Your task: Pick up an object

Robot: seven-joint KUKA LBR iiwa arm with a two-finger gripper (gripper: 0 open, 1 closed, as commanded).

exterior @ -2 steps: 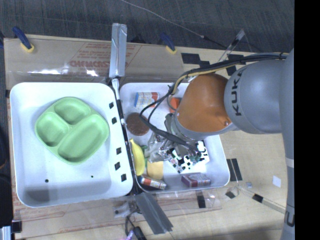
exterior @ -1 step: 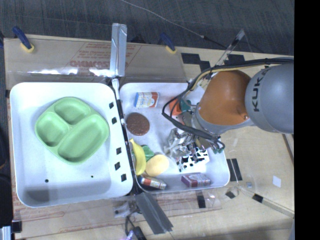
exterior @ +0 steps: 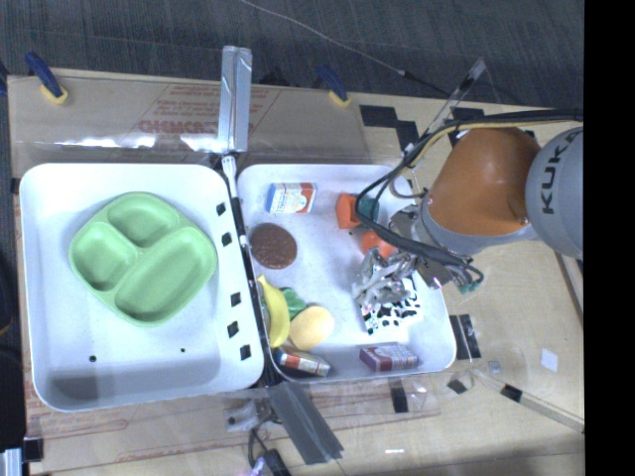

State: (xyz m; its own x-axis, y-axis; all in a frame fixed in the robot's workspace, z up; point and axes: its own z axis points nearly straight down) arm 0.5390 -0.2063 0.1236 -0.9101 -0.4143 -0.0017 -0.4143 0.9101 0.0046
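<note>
**Gripper down over the cow-patterned piece, grasp not yet shown**

The two-finger gripper [exterior: 382, 278] sits low in the white bin on the view's right [exterior: 437, 340], its silvery tip overlapping the upper edge of a black-and-white cow-patterned soft item [exterior: 395, 313]. From this slanted overhead angle I cannot tell whether the gripper is apart or closed, and nothing can be seen clamped in it. The patterned item appears to lie flat on the bin floor, so I would not count it as held.

Just beside the gripper, towards the bin's back wall, is an orange block [exterior: 346, 210], partly hidden by cables. Near the front wall lies a small dark red box [exterior: 389, 357]. Further across the same bin are a round brown disc [exterior: 274, 246], a small white and blue carton [exterior: 291, 198], a yellow banana [exterior: 277, 312] touching a pale yellow lemon [exterior: 312, 327], and a dark tube with a red end [exterior: 304, 365]. The grey arm with its orange band [exterior: 483, 181] reaches in above all this. The other white bin [exterior: 50, 365] holds a green three-compartment plastic plate [exterior: 144, 256], well apart from the gripper.

The step in hand looks like the descent or the closing onto the chosen object, most likely the cow-patterned item. The next move calls for a firm closure on it, then a straight lift. The item's limpness could let it slip, and the orange block is close enough to be nudged.
</note>
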